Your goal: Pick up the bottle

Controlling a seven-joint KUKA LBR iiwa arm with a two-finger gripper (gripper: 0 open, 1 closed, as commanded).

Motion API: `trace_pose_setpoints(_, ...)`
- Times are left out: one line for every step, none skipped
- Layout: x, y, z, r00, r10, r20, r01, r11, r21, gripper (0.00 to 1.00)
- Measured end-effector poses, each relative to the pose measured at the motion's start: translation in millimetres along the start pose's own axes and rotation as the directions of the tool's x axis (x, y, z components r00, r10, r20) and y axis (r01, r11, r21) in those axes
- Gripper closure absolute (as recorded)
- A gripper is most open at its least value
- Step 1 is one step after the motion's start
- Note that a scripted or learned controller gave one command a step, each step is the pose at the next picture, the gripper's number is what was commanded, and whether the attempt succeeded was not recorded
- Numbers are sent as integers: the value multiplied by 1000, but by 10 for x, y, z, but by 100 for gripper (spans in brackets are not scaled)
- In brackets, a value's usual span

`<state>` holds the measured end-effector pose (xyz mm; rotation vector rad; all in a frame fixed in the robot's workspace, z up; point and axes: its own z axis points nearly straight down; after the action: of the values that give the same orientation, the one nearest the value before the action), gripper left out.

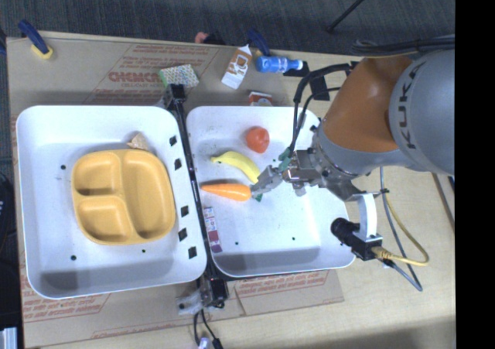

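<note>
Grey arm [387,127] reaches into the right bin [309,251], its gripper [261,185] low over the floor beside the carrot [226,191] and banana [236,163]; whether it is spread or closed cannot be told. Tomato [257,138] lies behind them. Left bin [39,262] holds a yellow tray [122,195]. Bottle [277,65] lies on the bench beyond the right bin.

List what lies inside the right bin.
Inside the right bin: a tomato, a banana and a carrot, with the hand beside the carrot's tip. The arm covers the bin's right side, so anything there is hidden.
</note>
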<state>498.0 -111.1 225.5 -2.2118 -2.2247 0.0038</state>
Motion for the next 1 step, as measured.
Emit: trace_pose_setpoints(3,4,-100,1000,-5,0,5,1000,2,100)
